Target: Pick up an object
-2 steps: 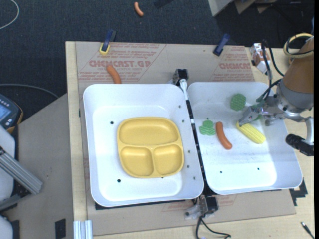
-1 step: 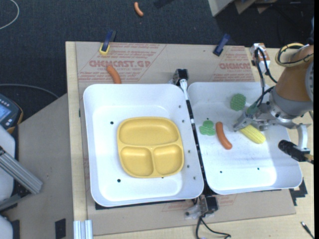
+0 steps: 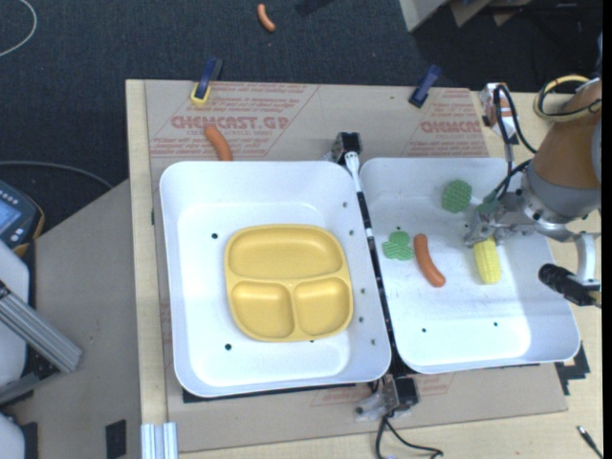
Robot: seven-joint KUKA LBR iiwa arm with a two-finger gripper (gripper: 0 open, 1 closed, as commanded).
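We see the claw (image 3: pixel 481 231) above the corn (image 3: pixel 488 260); its opening we cannot tell. Corn looks light, stiff; grip mid-cob.

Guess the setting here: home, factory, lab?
Most likely a robotics lab. A KUKA arm's gripper works over two white bins on a clamped cardboard-topped bench, with toy food such as a corn cob and a yellow divided plate.

Red print reading "CHEMCAST GP" repeats across the brown paper-covered board (image 3: pixel 287 113) lying on the bench behind both bins.
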